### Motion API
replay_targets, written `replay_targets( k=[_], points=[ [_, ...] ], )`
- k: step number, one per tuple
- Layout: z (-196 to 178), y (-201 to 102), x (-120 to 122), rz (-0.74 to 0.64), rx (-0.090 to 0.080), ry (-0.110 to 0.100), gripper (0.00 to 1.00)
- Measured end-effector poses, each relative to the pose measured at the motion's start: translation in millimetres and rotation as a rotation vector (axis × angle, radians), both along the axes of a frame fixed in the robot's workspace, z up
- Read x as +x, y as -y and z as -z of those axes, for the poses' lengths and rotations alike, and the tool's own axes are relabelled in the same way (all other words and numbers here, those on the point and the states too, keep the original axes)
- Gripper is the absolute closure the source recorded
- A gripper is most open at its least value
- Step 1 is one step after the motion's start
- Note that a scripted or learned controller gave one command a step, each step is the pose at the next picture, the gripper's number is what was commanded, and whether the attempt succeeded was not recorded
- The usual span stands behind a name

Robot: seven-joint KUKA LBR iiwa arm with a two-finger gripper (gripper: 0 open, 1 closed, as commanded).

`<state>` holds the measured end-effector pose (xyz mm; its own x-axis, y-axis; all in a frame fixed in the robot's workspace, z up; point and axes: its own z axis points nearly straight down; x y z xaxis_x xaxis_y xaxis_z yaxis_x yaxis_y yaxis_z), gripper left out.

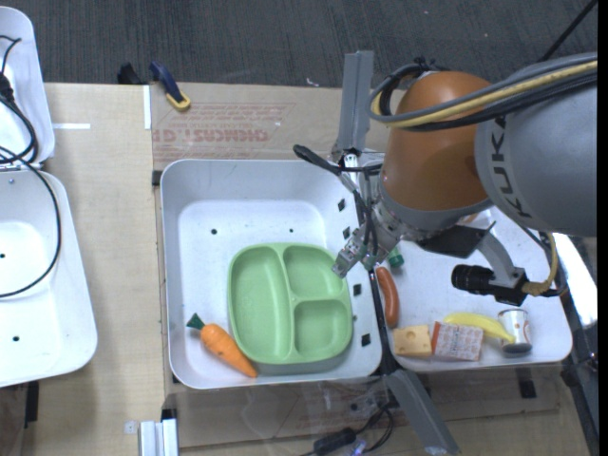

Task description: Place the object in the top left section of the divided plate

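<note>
Sausage (pixel 387 294) — the likeliest object, judging by how close the gripper (pixel 353 257) hangs to it. It lies just right of the green plate (pixel 249 293), across the wall between the two bins, in the right-hand bin (pixel 541 350). It looks like a light toy, smooth and rounded, probably firm but apt to roll or slip. A grip across its narrow middle seems safest. Whether the jaws are spread or closed I cannot tell; nothing is seen between them.

The gripper sits over that wall, at the plate's upper right corner. The sausage lies tight along the wall, so room on its plate side is scarce. Right of the plate and lower are a cheese wedge (pixel 411 340) and a banana (pixel 480 325). A carrot (pixel 226 348) touches the plate's lower left rim — the sections themselves look bare.
</note>
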<state>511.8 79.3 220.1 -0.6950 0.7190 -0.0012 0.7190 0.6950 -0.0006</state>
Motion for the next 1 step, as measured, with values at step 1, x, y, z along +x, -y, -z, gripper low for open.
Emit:
replay_targets(
  k=[1],
  points=[
    [-4.4, 4.4, -2.0, -0.039, 0.0, 0.0, 1.0]
  ],
)
